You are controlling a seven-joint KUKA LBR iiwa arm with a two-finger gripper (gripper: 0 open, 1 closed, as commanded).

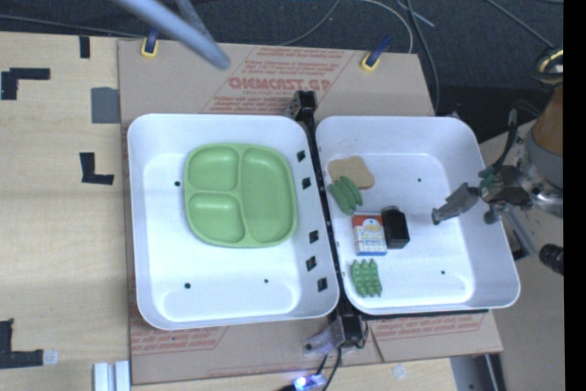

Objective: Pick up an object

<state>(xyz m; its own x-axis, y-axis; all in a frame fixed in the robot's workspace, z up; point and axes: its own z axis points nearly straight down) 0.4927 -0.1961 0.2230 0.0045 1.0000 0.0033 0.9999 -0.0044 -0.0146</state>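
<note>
The right bin [458, 284] holds several small objects near its left side: a tan bread-like piece [352, 170], a green leafy piece [345, 194], a small red and white box [370, 233], a black block [396, 228] and a green bumpy piece [366, 277]. My gripper [455, 203] hangs over the right part of this bin, to the right of the black block and apart from it. Nothing shows between its fingers. The left bin [156, 279] carries a light green divided plate [241, 194].
Both bins rest on a cardboard sheet [275, 73] on the wooden bench. A black clip strip [316, 215] runs between the bins. Cables lie on the dark surface behind. The arm's wrist [540, 169] stands at the right bin's right rim.
</note>
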